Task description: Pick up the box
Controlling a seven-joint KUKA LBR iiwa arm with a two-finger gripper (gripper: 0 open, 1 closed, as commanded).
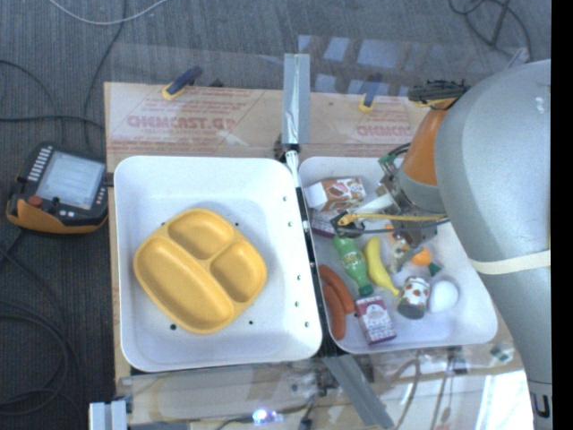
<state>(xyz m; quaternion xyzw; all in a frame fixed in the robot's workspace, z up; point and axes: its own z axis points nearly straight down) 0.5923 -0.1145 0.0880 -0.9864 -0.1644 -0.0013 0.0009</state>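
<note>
I've got the claw [405,225] low in the right bin [474,325], among the clutter; whether it's wide or narrow I can't tell from up here. The box [375,318] lies flat at the near edge, between the sausage [336,296] and a small can [413,296], well short of the claw. Banana [379,265] and green bottle [352,260] crowd between. The yellow tray [200,268] sits alone in the left bin [143,186], so no bother there.

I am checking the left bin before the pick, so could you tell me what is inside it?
The left bin holds a yellow divided plate. The bin floor under the plate is covered.
</note>
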